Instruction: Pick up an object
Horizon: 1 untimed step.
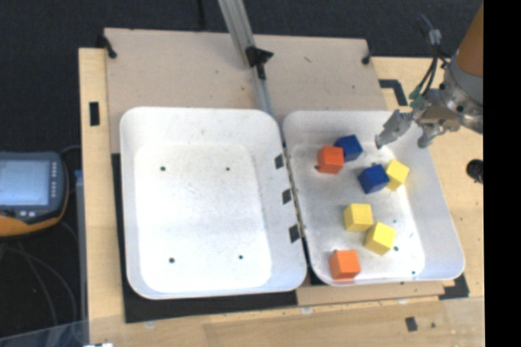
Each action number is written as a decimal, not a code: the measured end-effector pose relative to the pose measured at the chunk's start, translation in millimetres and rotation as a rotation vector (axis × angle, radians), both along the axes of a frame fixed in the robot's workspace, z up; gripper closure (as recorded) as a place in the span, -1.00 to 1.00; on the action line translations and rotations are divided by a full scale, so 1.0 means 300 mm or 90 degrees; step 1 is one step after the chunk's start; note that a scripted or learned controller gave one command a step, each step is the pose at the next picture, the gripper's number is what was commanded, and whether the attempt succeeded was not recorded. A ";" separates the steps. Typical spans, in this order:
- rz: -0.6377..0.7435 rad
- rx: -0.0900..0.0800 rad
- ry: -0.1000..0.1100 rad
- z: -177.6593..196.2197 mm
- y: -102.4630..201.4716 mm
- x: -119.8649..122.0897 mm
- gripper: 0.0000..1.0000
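While my jaws hang over the far right part of the right bin, they stand apart with nothing between them, one finger slanting toward the bin's middle and the other pointing down beside it. The cubes all lie in this bin, toward the near and left side of me as the tabletop runs. Closest, I judge, is the yellow cube, just nearward of my fingertips, touching the blue cube on its left. Another blue cube sits further left toward the divide between the bins, against an orange cube. Two more yellow cubes lie nearer the front, one beside the other, and a second orange cube rests by the bin's front edge. The left bin holds none of them. The cubes have no long axis to speak of, so what matters is a short drop toward the front; the blue neighbour pressed to the nearest yellow cube could block one finger, I reckon.
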<state>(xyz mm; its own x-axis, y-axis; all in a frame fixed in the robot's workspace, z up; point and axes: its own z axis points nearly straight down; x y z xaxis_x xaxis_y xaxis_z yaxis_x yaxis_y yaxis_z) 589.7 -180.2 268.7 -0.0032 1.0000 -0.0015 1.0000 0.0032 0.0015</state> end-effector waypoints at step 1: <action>0.000 0.000 0.000 0.000 0.000 0.000 -1.00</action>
<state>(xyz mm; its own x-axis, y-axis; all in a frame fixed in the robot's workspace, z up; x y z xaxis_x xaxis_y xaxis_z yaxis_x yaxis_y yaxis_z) 589.7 -180.2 268.7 -0.0033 1.0000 -0.0016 1.0000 0.0033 0.0015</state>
